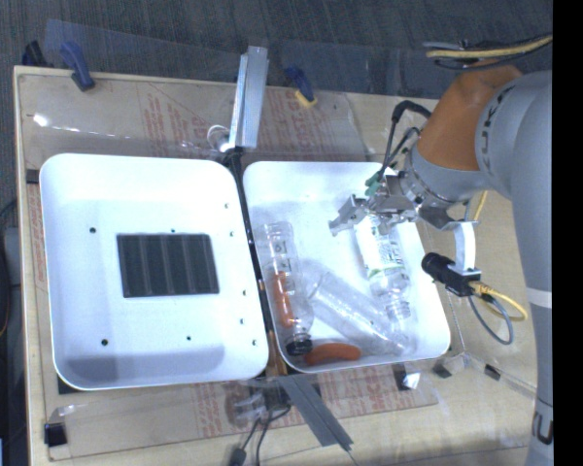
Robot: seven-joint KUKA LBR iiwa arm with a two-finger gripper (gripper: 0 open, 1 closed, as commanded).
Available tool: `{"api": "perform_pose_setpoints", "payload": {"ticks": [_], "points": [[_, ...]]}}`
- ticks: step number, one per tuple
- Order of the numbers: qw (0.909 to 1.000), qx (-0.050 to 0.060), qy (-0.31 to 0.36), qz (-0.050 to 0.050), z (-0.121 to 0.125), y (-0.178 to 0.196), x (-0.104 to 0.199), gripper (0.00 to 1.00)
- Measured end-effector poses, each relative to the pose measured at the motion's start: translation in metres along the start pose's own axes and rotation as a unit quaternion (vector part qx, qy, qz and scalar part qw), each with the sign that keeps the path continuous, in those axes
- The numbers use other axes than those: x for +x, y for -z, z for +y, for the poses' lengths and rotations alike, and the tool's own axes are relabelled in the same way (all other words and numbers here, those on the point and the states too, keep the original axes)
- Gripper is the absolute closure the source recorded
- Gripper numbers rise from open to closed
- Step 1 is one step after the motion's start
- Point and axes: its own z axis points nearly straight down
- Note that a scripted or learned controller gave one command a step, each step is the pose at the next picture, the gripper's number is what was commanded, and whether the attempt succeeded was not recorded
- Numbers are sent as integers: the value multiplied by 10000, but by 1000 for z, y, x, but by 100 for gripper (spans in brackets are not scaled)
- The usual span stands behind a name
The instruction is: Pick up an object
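A robotics lab: clamped bench [126, 100], white bins [68, 192], cabling [496, 304].

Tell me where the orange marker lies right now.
The orange marker lies in the right bin, along its near edge, beside a black cap and just below the clear bottles.

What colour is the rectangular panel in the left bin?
Dark grey to black, with vertical ribs. The panel shows best in the camera view, against the left bin, which is white.
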Motion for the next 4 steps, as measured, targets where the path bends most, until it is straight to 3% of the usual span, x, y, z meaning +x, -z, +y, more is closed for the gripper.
{"api": "perform_pose_setpoints", "payload": {"ticks": [1,2,3,4], "points": [[9997,26,-246,12,-18,13,-3,0],[9999,19,-154,7,-16,-5,1,0],[10000,22,-65,20,-27,9,1,0],[9980,-14,634,-1,-13,5,3,0]]}}
